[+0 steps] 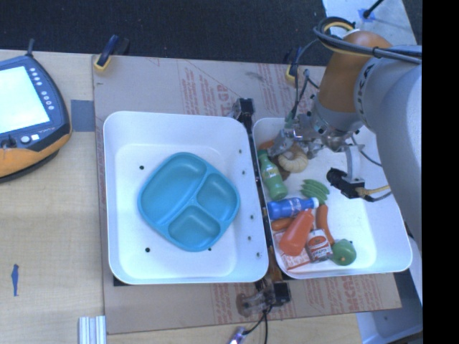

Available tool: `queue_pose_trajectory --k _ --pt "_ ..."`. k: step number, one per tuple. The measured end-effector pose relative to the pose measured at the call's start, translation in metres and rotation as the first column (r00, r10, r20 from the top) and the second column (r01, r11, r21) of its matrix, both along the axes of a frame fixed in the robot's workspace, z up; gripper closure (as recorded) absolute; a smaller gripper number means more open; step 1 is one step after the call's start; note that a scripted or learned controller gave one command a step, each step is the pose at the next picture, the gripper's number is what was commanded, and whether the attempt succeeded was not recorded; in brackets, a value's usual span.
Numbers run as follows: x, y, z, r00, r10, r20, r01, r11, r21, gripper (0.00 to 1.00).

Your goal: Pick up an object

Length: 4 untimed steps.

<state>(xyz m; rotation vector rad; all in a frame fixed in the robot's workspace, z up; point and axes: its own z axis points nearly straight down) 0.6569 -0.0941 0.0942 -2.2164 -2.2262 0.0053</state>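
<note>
The tool [295, 143] hangs low over the far left corner of the right bin [373, 228]. Its tip is just above or touching a beige round piece [292, 162], and from this slant I cannot tell whether the tool is open or closed, nor whether anything sits inside it. That beige piece looks like the likeliest target. It lies close beside a green bottle [272, 178] that runs along the bin's left wall. A green leafy item [315, 189] lies a little nearer and to the right. Nearer still, a blue-and-white tube [290, 207], an orange bottle [296, 233], a carrot [324, 221], a small red-labelled jar [319, 248] and a green round fruit [344, 252] crowd together. The left bin [129, 163] carries just a blue divided plate [188, 201]. To do the grasp well, I would centre the tool over the widest part of the beige piece and turn the closing line so neither side comes down on the green bottle or the bin wall. The descent should go deep enough to close below the piece's bulge, since a rounded body will probably squirt out of a shallow pinch. The lift is best taken straight up, clear of the rim, before any sideways travel. The main risk, in my view, is the corner: the wall and the bottle leave little room for an open tool, so a small offset could nudge the piece away.
</note>
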Motion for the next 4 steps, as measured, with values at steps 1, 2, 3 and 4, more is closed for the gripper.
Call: queue_pose_trajectory --k 1,2,3,4 --pt "0.0 0.0 0.0 1.0 0.0 0.0 0.0 1.0 0.001 0.0" --pt "0.001 0.0 0.011 1.0 0.003 0.0 -0.003 1.0 0.002 1.0" --pt "0.0 0.068 0.099 1.0 0.0 0.0 0.0 1.0 0.003 1.0" --pt "-0.001 0.075 0.098 1.0 0.0 -0.002 0.0 1.0 0.003 1.0"
